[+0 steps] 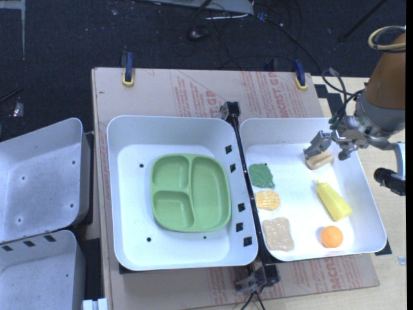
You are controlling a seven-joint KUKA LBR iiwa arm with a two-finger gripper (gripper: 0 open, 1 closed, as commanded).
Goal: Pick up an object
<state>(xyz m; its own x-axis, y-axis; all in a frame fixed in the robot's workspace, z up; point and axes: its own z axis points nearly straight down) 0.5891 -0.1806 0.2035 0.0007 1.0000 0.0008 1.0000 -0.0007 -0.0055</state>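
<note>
My gripper hangs over the far right part of the right bin, its two fingers spread apart, so it is open. A small tan block lies right under the left fingertip, not between the fingers. Around the bin floor lie a yellow bottle, an orange ball, a green leafy piece, a yellow waffle-like chip and a beige bread slice.
The left bin holds a green divided plate. A black divider runs between the bins. Grey trays sit off the bench at the left. The arm's body stands over the bench's right edge.
</note>
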